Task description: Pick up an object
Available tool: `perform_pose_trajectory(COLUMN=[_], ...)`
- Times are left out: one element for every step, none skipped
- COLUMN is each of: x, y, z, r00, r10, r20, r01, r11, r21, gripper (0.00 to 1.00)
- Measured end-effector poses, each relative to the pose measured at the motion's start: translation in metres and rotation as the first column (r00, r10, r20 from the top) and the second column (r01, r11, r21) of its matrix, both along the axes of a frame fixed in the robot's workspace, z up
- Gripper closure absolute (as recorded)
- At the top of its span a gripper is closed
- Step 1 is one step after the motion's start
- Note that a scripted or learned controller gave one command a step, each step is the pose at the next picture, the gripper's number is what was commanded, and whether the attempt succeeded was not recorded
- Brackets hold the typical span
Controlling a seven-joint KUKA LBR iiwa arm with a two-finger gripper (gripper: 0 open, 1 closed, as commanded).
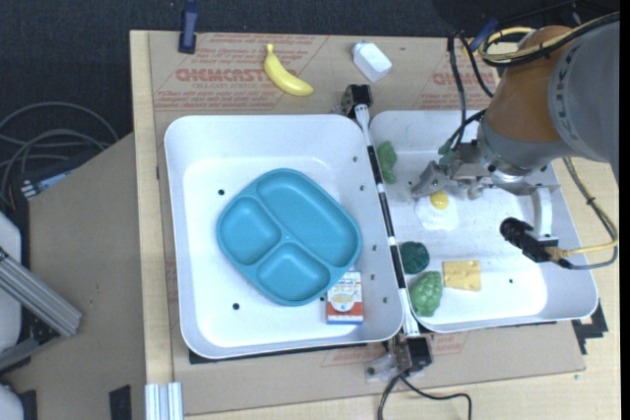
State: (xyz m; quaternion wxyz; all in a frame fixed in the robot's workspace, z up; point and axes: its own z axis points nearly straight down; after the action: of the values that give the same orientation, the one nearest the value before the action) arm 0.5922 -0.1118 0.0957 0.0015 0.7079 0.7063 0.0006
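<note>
End effector (pixel 445 182) is low in the right bin (pixel 551 305), hanging right over the fried egg (pixel 438 210): white patch, yolk at its upper edge, just below the tip. Can't tell open or closed, the wrist blocks the view. My read: the egg is the nearest target, almost straight down, a hair toward the front. It lies flat with no clear long axis, so approach angle matters little. Cheese slice (pixel 462 274) and broccoli (pixel 425 293) sit further front; green piece (pixel 386 157) is off left by the wall.
</note>
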Motion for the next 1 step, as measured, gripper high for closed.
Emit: perform_pose_trajectory(x=[0.0005], y=[-0.0001], z=[0.0101], r00=[1.000], r10=[-0.001], r20=[0.002], r01=[0.001], r11=[1.000], r21=[-0.001], gripper=[1.00])
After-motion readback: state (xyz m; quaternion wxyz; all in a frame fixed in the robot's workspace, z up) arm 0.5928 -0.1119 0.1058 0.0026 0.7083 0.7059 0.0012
